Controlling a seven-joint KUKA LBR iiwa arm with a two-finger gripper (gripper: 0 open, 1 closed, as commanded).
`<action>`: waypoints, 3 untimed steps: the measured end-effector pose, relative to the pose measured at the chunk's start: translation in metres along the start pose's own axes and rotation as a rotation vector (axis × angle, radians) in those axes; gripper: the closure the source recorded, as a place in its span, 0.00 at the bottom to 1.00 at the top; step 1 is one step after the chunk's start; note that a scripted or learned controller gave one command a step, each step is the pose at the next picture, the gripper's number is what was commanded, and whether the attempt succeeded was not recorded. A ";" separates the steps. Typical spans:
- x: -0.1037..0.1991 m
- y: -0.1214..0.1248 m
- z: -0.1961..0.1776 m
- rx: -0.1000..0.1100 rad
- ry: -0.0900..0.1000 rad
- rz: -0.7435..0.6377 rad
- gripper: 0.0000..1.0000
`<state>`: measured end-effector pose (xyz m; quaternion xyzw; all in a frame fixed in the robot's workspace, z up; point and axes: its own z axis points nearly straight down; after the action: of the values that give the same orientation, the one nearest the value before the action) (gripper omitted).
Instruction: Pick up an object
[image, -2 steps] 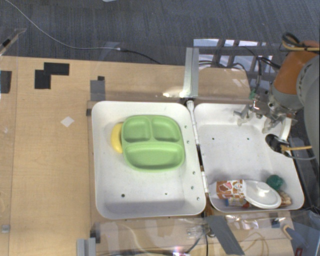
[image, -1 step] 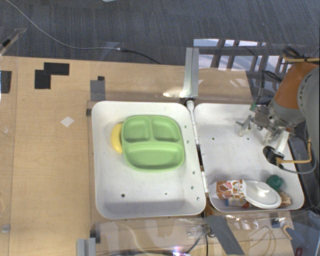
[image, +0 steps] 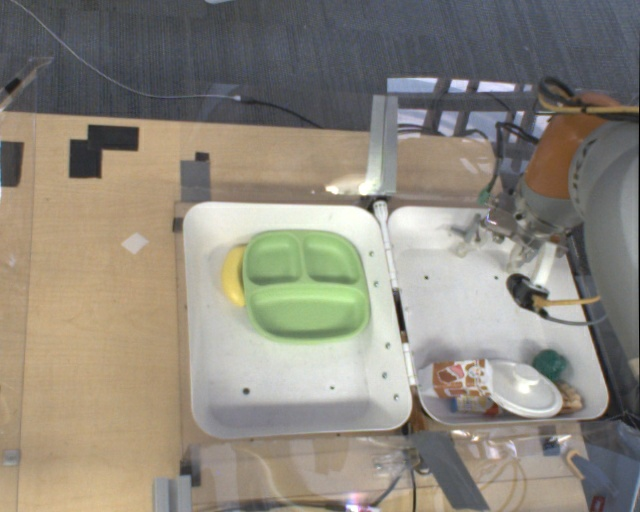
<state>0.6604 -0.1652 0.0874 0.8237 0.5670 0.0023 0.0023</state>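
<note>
A green divided plate lies in the left bin, with a yellow object poking out from under its left edge. In the near end of the right bin lie a red-and-white printed box, a white bowl-like piece, a small dark green item and a brown item. My gripper hangs over the far part of the right bin, well apart from these objects, with nothing seen in it.
The grey arm with its orange band covers the right bin's far right corner. A black cable loops below the wrist. A metal divider separates the two bins. The wooden bench stretches to the left.
</note>
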 end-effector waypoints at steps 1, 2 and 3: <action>-0.011 0.016 -0.103 -0.001 0.000 0.011 0.00; -0.018 0.007 -0.005 0.010 -0.006 0.438 0.00; -0.024 0.002 0.004 0.022 -0.014 0.801 0.00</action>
<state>0.6533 -0.1884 0.0836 0.9795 0.2011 -0.0088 -0.0037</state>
